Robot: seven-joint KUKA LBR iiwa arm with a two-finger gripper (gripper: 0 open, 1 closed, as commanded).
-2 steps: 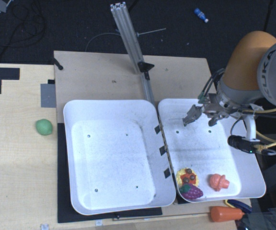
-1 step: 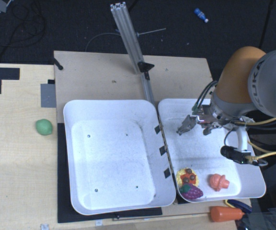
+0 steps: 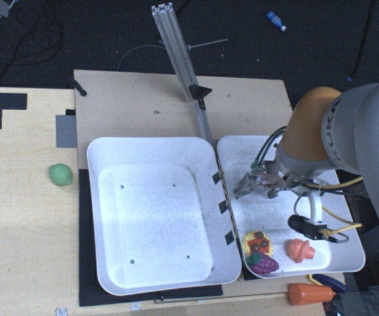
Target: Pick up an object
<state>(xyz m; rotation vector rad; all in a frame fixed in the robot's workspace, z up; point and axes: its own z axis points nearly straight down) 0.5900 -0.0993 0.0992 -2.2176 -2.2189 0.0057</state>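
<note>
The gripper (image 3: 254, 184) is hovering with fingers spread, holding nothing, while the toy fruit cluster (image 3: 260, 251) is lying nearer the camera in the right bin (image 3: 242, 151).

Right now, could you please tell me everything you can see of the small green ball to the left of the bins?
The green ball is small, round and evenly pale green, with a matte look like foam or soft rubber. It rests alone on the light wooden bench surface, outside the left bin and a little apart from its left rim, about level with its upper half. Nothing touches it except the surface beneath. The tool is over the right bin.
</note>
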